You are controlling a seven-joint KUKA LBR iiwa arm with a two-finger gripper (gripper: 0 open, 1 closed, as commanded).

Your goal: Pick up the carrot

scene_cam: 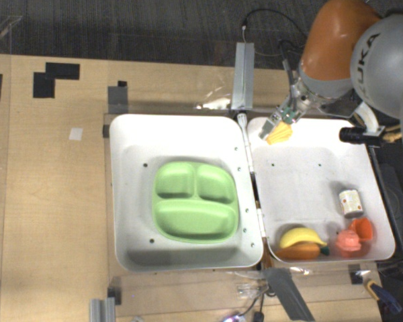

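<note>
Carrot (299,251) – the orange piece with a dark green tip – lies on the floor of the right bin (309,173), down at about 7 o'clock and close to the near rim. A banana (301,236) rests against it on its 12 o'clock side, the two touching. At the carrot's 3 o'clock, just beside the green tip, sits a pink toy item (348,242) with a smaller orange-red piece (365,229) against it; I cannot name either more closely. A small pale can or box (350,202) stands apart, further up that side of the bin.

The gripper (286,118) is at the opposite end of the bin, at roughly 11 o'clock and over the far rim – well apart from the carrot. A small yellow object (279,135) shows right at its tip. Whether this is held or merely lying beneath the gripper is not clear, and I cannot tell whether the gripper is apart or closed.

The left bin (131,180) holds a green divided plate (196,201) in its middle, which has no part in the task.

My reading is that nothing of the task is done yet, as the carrot lies untouched. What remains is the whole pick: travel toward 7 o'clock, a descent onto the carrot without catching the banana, the grasp and the lift.
</note>
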